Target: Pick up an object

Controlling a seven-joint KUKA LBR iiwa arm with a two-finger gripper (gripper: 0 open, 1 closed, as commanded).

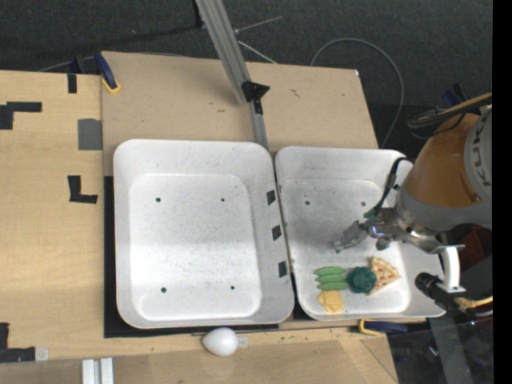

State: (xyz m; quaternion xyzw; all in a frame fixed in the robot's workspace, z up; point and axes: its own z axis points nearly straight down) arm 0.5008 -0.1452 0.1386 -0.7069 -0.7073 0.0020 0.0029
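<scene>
In the right bin (336,174), near its front edge, lies a cluster of small toys: a green ridged piece (329,276), a dark green round piece (362,280), a yellow piece (330,299) and a tan wedge like a pizza slice (385,272). My gripper (362,236) hangs over the right bin just behind this cluster, its grey fingers pointing left and down. Nothing shows between the fingers. The arm's orange band (440,166) sits above it at the right.
The left bin (192,230) lies beside the right one, with a grey divider between them. A white egg-shaped object (220,342) rests on the bench in front of the left bin. A metal pole (228,42) slants in from the top.
</scene>
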